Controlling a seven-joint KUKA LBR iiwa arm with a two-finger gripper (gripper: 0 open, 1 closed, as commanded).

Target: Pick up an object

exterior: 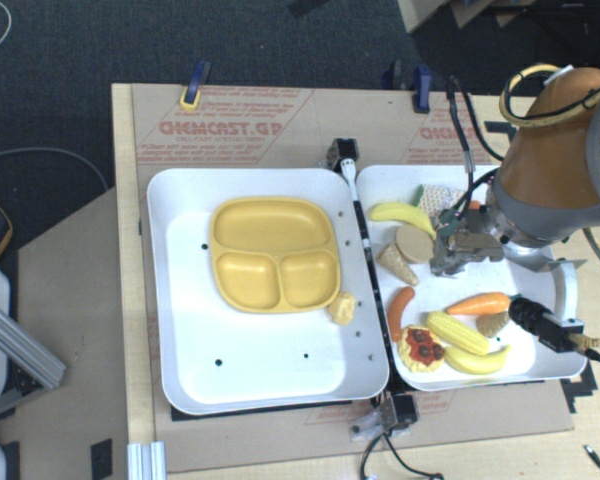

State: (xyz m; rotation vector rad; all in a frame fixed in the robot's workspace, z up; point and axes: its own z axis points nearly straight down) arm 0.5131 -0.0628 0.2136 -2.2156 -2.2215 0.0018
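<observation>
My gripper (448, 258) hangs low over the middle of the right bin (480, 373), next to a tan bread-like piece (414, 245) and just below a yellow banana (400, 213). A pale cone-shaped piece (396, 265) lies to its left. Toward the bin's front lie a carrot (477, 304), a corn cob (456, 332), a second banana (477, 361), a red sausage (399, 311) and a pizza slice (423, 348). I see nothing between the fingers.
The left bin (180, 358) holds a yellow divided tray (275, 253) and a small yellow lump (342, 310) by its right wall. A white netted item (437, 199) lies at the right bin's back. The arm covers that bin's right side.
</observation>
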